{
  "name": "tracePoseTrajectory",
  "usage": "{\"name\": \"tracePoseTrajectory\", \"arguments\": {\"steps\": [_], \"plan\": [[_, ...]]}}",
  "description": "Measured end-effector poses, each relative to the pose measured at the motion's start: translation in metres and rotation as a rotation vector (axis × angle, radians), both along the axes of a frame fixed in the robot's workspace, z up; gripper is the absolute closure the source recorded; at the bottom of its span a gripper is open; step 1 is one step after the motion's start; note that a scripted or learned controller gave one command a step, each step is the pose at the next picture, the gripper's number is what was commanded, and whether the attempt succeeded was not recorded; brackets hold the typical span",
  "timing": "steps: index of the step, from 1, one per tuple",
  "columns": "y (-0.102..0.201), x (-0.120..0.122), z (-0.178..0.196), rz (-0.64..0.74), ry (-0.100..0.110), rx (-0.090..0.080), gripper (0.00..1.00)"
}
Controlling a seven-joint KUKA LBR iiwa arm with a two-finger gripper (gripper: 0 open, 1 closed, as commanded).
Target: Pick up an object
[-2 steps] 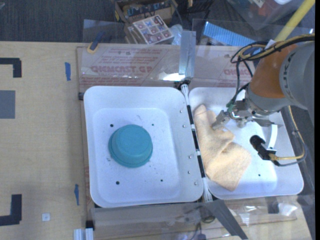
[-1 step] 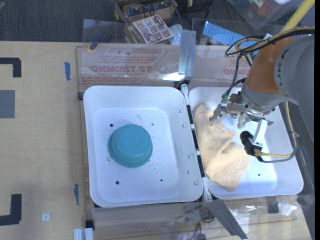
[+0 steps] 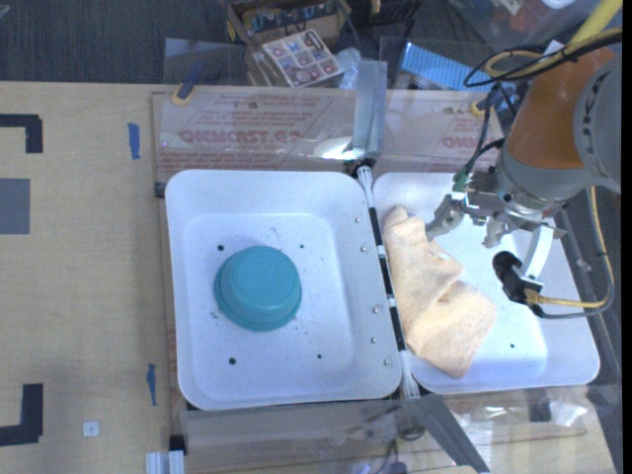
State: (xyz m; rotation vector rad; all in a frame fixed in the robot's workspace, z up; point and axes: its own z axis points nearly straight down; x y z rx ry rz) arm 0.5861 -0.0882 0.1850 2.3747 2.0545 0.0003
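An upturned teal bowl [image 3: 259, 286] sits in the middle of the left white bin [image 3: 188, 205]. A crumpled pale yellow cloth [image 3: 434, 294] lies along the left side of the right white bin [image 3: 573, 349]. My gripper [image 3: 462, 229] hangs over the far part of the right bin, just right of the cloth's upper end. Its fingers are spread apart with nothing between them; the left fingertip [image 3: 434, 223] is close to the cloth's top corner. The grey arm with its orange band [image 3: 553, 107] comes in from the upper right.
A black fitting with a yellow cable [image 3: 513, 273] hangs beside the gripper over the right bin. A clear plastic panel [image 3: 257, 131] stands behind the bins, with boxes and clutter beyond. Wooden bench surface [image 3: 79, 294] lies to the left.
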Motion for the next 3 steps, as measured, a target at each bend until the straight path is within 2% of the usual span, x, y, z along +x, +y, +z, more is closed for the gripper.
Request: {"name": "tracePoseTrajectory", "arguments": {"steps": [1,2,3], "plan": [[-0.023,0.019,-0.096,0.064,-0.009,0.0,0.0],[-0.044,-0.011,-0.096,0.198,-0.007,0.0,0.0],[-0.014,-0.056,-0.095,0.296,-0.01,-0.002,0.0]]}}
